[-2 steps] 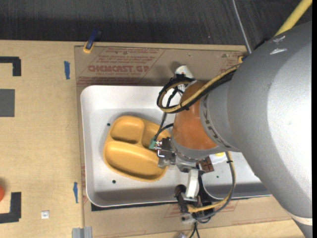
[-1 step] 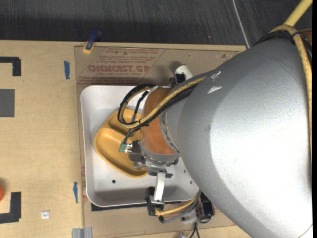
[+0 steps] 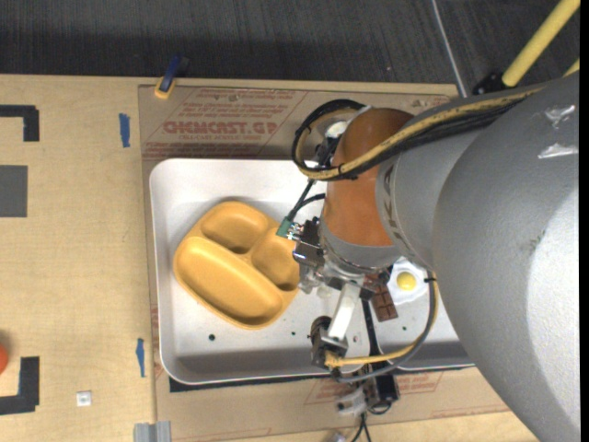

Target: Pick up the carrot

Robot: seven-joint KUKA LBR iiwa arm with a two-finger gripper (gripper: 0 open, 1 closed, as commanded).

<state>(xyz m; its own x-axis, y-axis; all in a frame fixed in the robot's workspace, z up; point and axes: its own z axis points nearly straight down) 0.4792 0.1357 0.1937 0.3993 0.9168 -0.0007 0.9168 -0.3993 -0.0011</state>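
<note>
My gripper (image 3: 311,267) hangs low inside the white bin (image 3: 184,343), near the middle of it, under my orange-banded wrist. My own arm covers it from above, so I cannot tell whether it is released or clenched, and I see nothing held in it.

Just to the left of the gripper, touching or nearly touching it, lies a big yellow bread-like lump (image 3: 230,274) made of three rounded lobes, which takes up the left half of the bin. On the other side of the gripper, partly under my arm, a toy fried egg (image 3: 406,281) with a yellow yolk rests on the bin floor. A small brown piece (image 3: 382,304) lies just beside it on its near side.

As for the carrot, the one candidate is a small orange-red shape (image 3: 3,359) cut off by the left edge of the view. It sits on the bare bench, well apart from the bin and from my gripper, and too little of it shows for me to say what it is.

The bin stands on a cardboard sheet (image 3: 221,122) with red print along its far side.
</note>
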